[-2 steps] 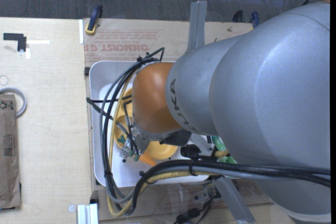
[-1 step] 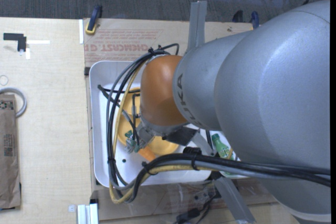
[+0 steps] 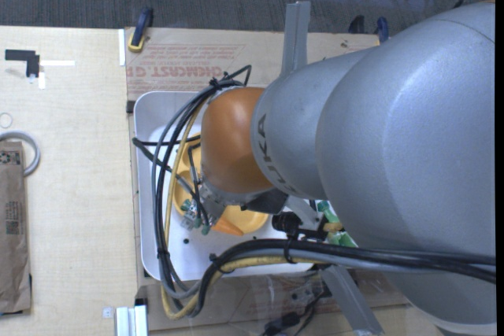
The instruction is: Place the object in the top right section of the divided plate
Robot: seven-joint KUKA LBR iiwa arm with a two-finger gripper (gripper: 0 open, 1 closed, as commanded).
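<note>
Arm (image 3: pixel 394 130): grey, reaching in from the right and covering most of the right half of the view.
Band (image 3: pixel 228 142): orange, rounded, over the middle of the bin.
Tool (image 3: pixel 197 208): below the band, low over the bin's left-centre part; largely hidden by the wrist.
Tool state: cannot tell whether it is spread or pressed together, nor whether it grips anything.
Bin (image 3: pixel 185 257): white and shallow, with its left wall and near-left floor in view; the rest lies under the arm.
Plate (image 3: pixel 183 169): yellow, inside the bin, showing as a curved strip to the left of the band and under it; its sections cannot be made out.
Orange piece (image 3: pixel 228 226): just beside the tool, at the plate's near edge; which section it lies in cannot be told.
Green things (image 3: pixel 327 212): in the bin to the right of the orange piece, partly under the arm; too hidden to name.
Cables (image 3: pixel 354 254): black and yellow, looping over the bin's left side and running along its near edge.
Cardboard (image 3: pixel 189 59): brown with red print, behind the bin.
Clamp (image 3: pixel 142 27): blue and yellow, at the cardboard's far-left corner.
Post (image 3: pixel 295 35): grey metal, upright behind the bin.
Surface (image 3: pixel 71 208): pale wood, to the left of the bin.
Bag (image 3: pixel 12 224): brown paper, at the surface's left edge.
Ring (image 3: pixel 27 153): grey, touching the bag's top.
</note>
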